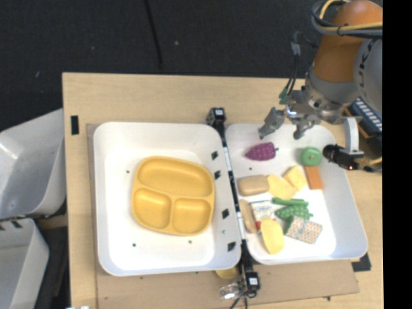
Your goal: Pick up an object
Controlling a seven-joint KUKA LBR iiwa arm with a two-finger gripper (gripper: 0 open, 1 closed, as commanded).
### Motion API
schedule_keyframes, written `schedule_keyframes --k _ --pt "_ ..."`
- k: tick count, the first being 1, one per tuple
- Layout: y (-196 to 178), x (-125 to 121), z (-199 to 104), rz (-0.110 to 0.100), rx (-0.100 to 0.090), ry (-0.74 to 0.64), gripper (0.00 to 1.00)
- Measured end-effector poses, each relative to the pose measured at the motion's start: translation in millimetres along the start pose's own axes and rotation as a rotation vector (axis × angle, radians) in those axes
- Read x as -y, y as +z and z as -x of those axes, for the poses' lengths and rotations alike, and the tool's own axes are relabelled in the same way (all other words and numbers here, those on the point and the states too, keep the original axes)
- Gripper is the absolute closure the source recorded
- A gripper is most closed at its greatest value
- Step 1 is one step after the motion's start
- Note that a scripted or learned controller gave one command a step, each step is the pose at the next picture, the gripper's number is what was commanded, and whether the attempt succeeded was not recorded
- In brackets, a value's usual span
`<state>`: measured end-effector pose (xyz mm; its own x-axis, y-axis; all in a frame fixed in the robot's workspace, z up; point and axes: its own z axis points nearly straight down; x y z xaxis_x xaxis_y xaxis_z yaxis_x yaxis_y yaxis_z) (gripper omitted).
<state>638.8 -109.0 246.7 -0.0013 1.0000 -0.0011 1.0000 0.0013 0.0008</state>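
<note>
Two shallow white bins sit side by side on the desk. The left bin holds a yellow divided plate with three compartments, lying flat near its middle. The right bin holds a scatter of small toy foods: a purple grape bunch near the far left corner, a green round fruit to its right, an orange block just beside that fruit on the near side, a tan bread piece at the left wall, two yellow pieces next to it, a green leafy item in the middle, a white carton touching it on the left, a yellow lemon-like piece and a patterned wafer at the near end.

The grey arm with its orange band reaches in from the right. Its jaws hang spread wide above the far end of the right bin, with nothing between them. The grape bunch lies just below the left finger, slightly nearer the camera, apart from it. The green round fruit lies just below the right finger, also apart.
</note>
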Motion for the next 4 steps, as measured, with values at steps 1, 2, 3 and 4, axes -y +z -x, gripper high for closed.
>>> schedule_keyframes --k 1,2,3,4 --pt "125 98 12 -0.019 -0.004 0.006 0.0" --pt "143 147 14 0.012 0.0 0.006 0.0" --pt "-9 145 -30 0.016 0.0 -0.006 0.0" --pt "-63 147 -68 0.007 -0.001 -0.005 0.0"
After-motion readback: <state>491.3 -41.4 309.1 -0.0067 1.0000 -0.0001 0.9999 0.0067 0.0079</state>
